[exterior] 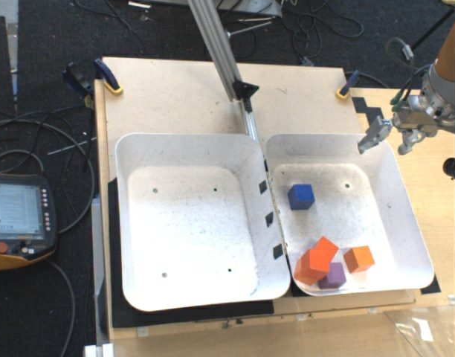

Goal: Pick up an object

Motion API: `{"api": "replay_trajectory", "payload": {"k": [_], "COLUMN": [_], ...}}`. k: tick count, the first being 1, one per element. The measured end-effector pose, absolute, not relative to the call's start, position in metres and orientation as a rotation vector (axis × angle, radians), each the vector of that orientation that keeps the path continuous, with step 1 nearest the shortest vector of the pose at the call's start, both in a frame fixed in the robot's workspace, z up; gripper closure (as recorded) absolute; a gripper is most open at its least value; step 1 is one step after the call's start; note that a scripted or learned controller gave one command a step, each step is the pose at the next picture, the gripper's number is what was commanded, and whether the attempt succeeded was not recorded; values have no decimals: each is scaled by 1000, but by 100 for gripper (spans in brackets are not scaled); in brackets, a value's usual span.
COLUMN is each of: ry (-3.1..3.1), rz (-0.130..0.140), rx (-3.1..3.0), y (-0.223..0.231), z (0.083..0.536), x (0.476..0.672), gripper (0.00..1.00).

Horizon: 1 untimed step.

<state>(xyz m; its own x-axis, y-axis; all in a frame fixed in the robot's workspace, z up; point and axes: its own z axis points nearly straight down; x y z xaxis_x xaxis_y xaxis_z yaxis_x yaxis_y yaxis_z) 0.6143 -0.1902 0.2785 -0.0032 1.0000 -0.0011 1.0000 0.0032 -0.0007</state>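
Far left, on the dark floor: a teach pendant (19,218) with a lit screen, orange underside, loose black cables around it. Next to the right, a pale wooden bench (175,103), clamped at its upper left corner by a blue and yellow clamp (105,76). Resting on the bench, the left bin (131,162): shallow, white, speckled with dark flecks. Running down from the top of the view, a slanted aluminium pole (216,39), ending at a black joint just above the seam between the two bins. Along that seam, a few black tabs.

Right of the seam, the right bin (406,222), also white and speckled. Inside it, a blue cube (301,195) toward the middle, apart from the rest. Lower, near the front wall, a cluster: a large orange-red block (317,259), touching a small purple cube (333,276) at its lower right, with a smaller orange cube (359,259) just beside both. A second clamp (346,86) at the upper right corner of the bench.

Far right, above the back right corner of the right bin: the gripper (387,137), hanging from the grey wrist, fingers spread apart, nothing between them, well clear of all four blocks.
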Motion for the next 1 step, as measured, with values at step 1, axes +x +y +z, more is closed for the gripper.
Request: {"api": "replay_trajectory", "payload": {"k": [1], "ry": [2211], "rz": [13], "rx": [2211], "y": [-139], "z": [122], "x": [581], "gripper": [0]}}
